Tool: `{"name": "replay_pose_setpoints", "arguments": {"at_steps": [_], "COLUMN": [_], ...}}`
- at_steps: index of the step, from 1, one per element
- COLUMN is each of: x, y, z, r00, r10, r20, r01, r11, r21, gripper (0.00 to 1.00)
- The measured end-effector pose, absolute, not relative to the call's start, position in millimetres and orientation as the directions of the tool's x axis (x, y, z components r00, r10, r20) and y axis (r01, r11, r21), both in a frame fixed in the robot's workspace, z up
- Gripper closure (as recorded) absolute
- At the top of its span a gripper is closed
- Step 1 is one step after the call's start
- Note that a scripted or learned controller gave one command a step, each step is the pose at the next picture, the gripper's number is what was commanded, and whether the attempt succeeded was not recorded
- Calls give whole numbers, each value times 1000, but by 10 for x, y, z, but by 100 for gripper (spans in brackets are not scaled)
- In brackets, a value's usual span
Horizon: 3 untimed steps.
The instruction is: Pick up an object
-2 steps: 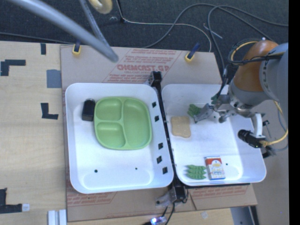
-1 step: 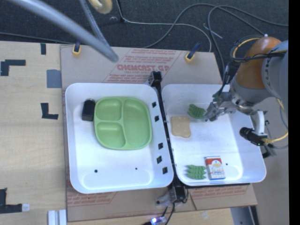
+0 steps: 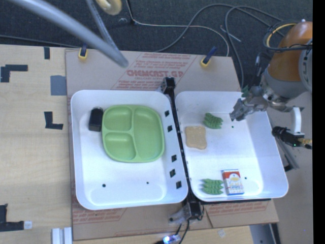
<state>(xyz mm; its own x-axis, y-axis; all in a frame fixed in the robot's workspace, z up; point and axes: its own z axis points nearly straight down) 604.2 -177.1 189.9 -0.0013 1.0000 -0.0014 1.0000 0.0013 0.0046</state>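
Nearest the camera, a small red-and-white box (image 3: 232,181) lies by the right bin's (image 3: 264,151) front wall, with a green leafy piece (image 3: 213,186) touching it at 9 o'clock. Toward 11 o'clock from them sits a tan bread slice (image 3: 196,136), and another green piece (image 3: 213,120) lies beyond it. From that green piece, the claw (image 3: 237,113) hangs near at 2 o'clock, holding nothing; whether it is spread I cannot tell. Over in the left bin (image 3: 86,177) rest a green divided plate (image 3: 133,133) and a black block (image 3: 95,119).

Red print on cardboard
The cardboard sheet (image 3: 152,70), behind the two white bins (image 3: 81,136), reads roughly "CHEMCAST GP"; its smaller lines are illegible.
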Motion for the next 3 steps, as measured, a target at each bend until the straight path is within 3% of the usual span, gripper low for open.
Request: {"name": "replay_pose_setpoints", "arguments": {"at_steps": [2, 3], "x": [6108, 6068], "y": [-1844, -1320], "z": [2841, 2864], "r00": [-2, -6], "r10": [1000, 1000], "r20": [-1, 1], "r01": [1000, 1000], "r11": [2, 6], "r21": [3, 0], "gripper": [100, 100]}}
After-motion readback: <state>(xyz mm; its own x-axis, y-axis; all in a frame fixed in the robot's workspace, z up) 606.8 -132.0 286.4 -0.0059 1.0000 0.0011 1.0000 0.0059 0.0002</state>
